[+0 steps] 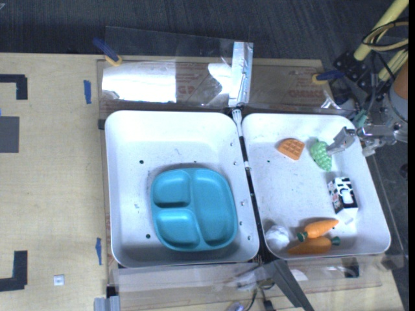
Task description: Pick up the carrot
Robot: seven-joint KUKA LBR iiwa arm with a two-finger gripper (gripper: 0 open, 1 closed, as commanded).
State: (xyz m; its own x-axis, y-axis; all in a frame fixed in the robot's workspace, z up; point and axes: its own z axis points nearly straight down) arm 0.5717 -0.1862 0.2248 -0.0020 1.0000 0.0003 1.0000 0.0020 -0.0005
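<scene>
Orange carrot lengthwise left-right

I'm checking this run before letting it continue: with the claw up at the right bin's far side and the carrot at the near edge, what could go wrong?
1. The carrot lies touching a second orange piece beside a white lump; the claw may grab the wrong one or push both.
2. They sit against the right bin near wall, leaving little finger room.
3. The green toy and the black-and-white item lie along the way and could get knocked.
</scene>
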